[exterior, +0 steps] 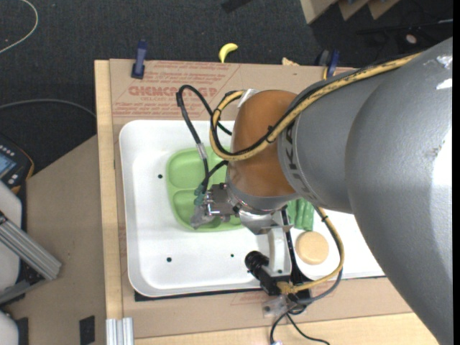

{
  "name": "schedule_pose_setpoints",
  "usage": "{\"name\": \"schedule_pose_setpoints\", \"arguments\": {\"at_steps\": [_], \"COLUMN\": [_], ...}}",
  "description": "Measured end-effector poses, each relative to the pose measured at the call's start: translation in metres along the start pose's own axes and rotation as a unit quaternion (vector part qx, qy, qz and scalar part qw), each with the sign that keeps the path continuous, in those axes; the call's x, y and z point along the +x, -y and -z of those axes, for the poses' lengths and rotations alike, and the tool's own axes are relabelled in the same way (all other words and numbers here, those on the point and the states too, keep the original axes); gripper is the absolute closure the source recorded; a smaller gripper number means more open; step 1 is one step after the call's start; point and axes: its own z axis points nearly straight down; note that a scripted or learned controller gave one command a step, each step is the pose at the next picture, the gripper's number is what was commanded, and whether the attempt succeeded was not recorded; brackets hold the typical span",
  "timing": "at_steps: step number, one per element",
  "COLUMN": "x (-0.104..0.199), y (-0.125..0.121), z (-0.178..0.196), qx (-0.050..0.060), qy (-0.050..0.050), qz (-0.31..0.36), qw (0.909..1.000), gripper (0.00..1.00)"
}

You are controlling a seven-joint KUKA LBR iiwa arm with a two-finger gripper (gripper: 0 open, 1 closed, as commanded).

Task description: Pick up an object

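Green dish (188, 178) lain in left white bin (144, 214) toward its 3 o'clock side, partly covered by gripper (208, 205), finger state not discernible, red lettering "CHEMC…" read on cardboard (162, 85) at 12 o'clock, tan round disc (313, 249) seen at 4 o'clock.

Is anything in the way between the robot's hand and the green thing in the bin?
Nothing visible lies on the light green dish in the left bin. The arm's orange band hangs right over the dish's right part and hides the spot below it, so the view cannot settle whether something sits there.
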Motion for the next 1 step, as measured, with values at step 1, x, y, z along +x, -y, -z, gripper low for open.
{"name": "schedule_pose_setpoints", "arguments": {"at_steps": [1], "x": [-0.0062], "y": [-0.0034], "z": [0.0113], "qx": [-0.003], "qy": [0.001], "qz": [-0.006], "qw": [1.0000], "gripper": [1.00]}}
